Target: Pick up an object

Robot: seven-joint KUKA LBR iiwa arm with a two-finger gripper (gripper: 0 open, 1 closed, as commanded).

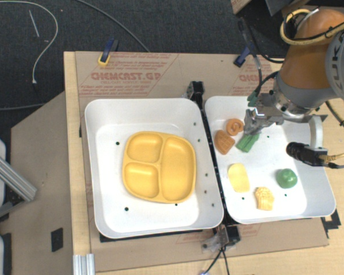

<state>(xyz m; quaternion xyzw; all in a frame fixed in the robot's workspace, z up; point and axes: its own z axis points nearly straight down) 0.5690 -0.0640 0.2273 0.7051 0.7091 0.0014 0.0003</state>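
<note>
The green stick-shaped piece lies tilted in the upper left part of the right bin, and it looks like the thing being gone for, since the gripper sits directly over its upper end. Whether the gripper has it is not clear: the fingers are hidden under the wrist hardware from this angle, so I cannot tell if they are spread, narrowed, or closed on the piece, and nothing shows it lifted off the bin floor. Just beside it to the left are an orange-brown lump and a round ridged orange piece, close enough that a descent here could nudge them. Further down the bin, well apart from the gripper, lie a pale yellow block, a yellow corn-like toy and a round green toy, loosely scattered as picking stock would be. The left bin holds a yellow divided plate lying flat near its middle, probably a target for placing. Both bins rest on a cardboard sheet printed in red, reading roughly "CHEMCAST GP", with the same print partly showing behind the right bin; the arm carries letters at its edge, too cut off to read.
</note>
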